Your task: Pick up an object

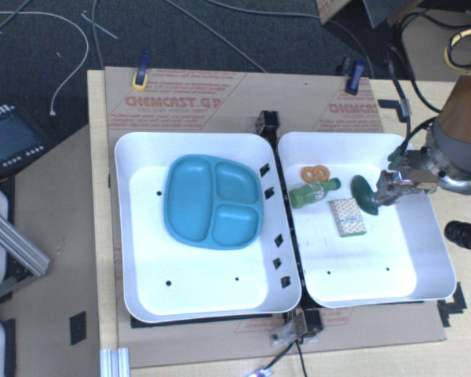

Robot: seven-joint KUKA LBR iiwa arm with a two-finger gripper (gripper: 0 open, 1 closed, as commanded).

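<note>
Objects for picking lie in the right bin (424, 281): a green bottle-shaped toy (312, 194) on its side near the divider, a pretzel-shaped orange piece (315, 174) just above it, a small patterned box (348, 216) lying flat to its lower right, and a dark green oval item (365, 194) beside the box's upper right corner. Pincer (386, 191), at the end of the grey arm (452, 159) entering from the right, sits low over the right bin with its tip touching or just beside the dark green oval item; whether its fingers are spread or closed cannot be told, and no object is seen between them. Left bin (141, 281) holds a blue divided plate (213, 201) with three compartments, lying flat toward the upper centre. Both bins rest on a table (110, 210) covered by printed cardboard.
</note>
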